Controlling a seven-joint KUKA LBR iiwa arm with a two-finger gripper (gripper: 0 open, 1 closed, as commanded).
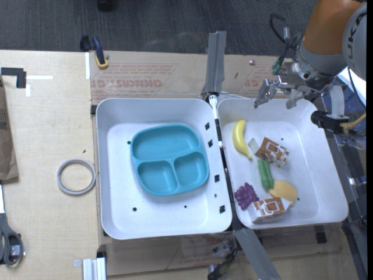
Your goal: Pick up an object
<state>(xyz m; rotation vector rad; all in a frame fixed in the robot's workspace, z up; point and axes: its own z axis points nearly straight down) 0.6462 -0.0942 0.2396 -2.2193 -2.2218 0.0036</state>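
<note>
1. The pick hasn't begun, by my reckoning: the gripper [280, 95] hangs above the far rim of the right bin [309, 206], holding nothing, fingers spread fairly wide.
2. Everything it could take lies inside that bin: a banana [239, 137] nearest the gripper, two small cartons [272, 151] [269, 208], a green vegetable [265, 174], a yellow fruit [284, 189] and purple grapes [246, 195] toward the near rim.
3. Next it likely needs to move in over one item, probably the banana, and descend.
4. The arm [329, 25] enters from beyond the bin's far right corner, orange band uppermost, wrist pointing down.
</note>
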